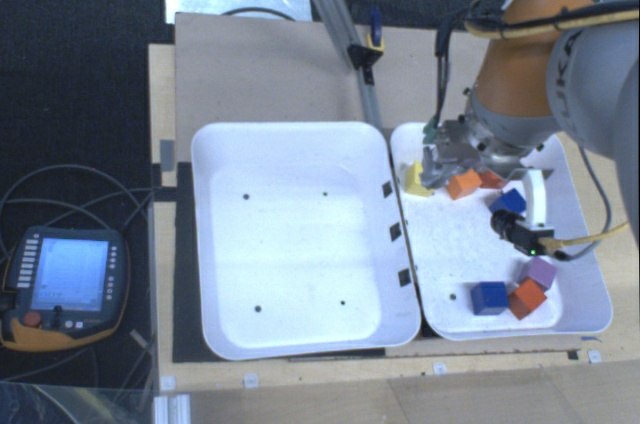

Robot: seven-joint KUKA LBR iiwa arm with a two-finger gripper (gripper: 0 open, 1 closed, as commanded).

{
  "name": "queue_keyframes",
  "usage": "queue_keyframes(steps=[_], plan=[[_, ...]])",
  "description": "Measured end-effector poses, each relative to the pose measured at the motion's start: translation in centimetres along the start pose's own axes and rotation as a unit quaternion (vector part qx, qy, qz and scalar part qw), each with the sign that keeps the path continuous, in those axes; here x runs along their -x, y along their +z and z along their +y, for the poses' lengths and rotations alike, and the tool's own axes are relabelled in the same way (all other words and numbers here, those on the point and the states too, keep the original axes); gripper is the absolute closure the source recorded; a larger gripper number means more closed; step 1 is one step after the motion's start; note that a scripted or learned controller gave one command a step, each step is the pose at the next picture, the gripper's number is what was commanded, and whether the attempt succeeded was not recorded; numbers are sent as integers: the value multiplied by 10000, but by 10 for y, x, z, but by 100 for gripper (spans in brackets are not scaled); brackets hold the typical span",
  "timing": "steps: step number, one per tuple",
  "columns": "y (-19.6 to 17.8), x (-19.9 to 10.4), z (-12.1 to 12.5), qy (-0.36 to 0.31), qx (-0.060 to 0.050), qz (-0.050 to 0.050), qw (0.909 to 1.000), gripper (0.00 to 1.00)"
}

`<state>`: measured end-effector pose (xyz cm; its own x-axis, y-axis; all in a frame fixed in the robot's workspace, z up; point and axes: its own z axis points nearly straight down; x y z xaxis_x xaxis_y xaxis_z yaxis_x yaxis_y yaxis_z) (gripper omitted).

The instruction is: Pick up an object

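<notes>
My gripper [434, 168] hangs low over the upper left part of the right bin [440, 242], under the orange wrist band. A yellow object [413, 180] lies just left of it, close against the bin's left wall, and an orange block [462, 184] lies just to its right. Whether either one touches the gripper is unclear. Further right lie a red-orange block [491, 179] and a small blue block [512, 202]. Near the bin's front sit a blue cube [489, 297], an orange cube [527, 298] and a purple block [541, 271].
The left bin [215, 212] adjoins the right one along a shared wall. A slanted metal pole [335, 2] rises behind the bins. A black connector with a cable [517, 232] hangs from the arm over the right bin. A teach pendant [65, 287] lies at far left.
</notes>
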<state>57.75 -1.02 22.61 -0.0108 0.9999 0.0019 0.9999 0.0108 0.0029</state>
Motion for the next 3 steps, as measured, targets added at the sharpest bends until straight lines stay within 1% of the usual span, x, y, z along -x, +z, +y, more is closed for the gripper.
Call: queue_keyframes(steps=[1, 2, 3], plan=[[8, -53, 12, 0, -2, 1, 10000, 100], [-4, -101, 12, 0, -2, 3, 10000, 100], [-3, -98, 12, 26, -9, -12, 10000, 0]])
